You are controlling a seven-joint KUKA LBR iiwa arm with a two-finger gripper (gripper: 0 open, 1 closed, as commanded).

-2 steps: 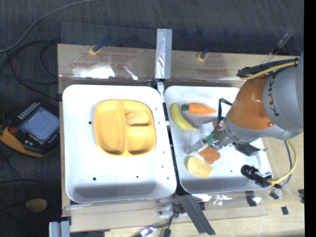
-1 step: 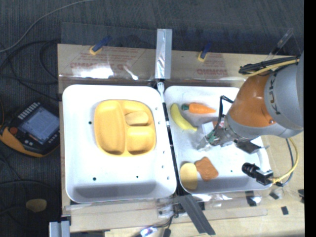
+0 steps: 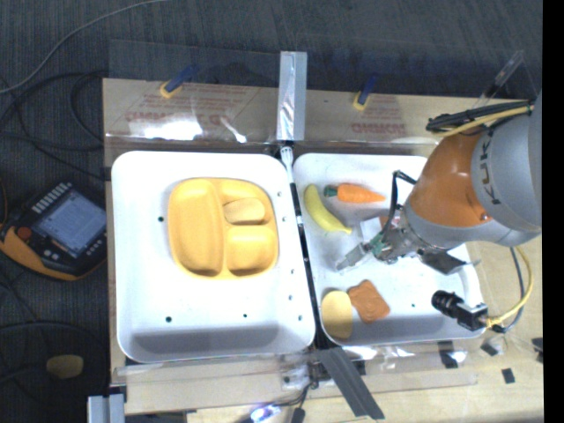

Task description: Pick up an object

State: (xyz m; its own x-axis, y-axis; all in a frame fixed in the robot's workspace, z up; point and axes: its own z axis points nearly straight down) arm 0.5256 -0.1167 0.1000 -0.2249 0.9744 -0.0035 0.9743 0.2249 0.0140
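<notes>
- The tool hangs low in the middle of the right bin, its fingers a narrow gap apart and holding nothing.
- A banana lies at its 11 o'clock, a carrot at 12 (both near).
- A cookie and a pale round piece sit at 6 o'clock.
- The left bin carries a yellow divided tray.

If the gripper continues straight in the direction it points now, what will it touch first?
The gripper points down-left in the right bin. Straight on, it probably meets bare bin floor first, then the divider between bins. The banana lies above that line, the cookie below. Depth is unclear.
</notes>
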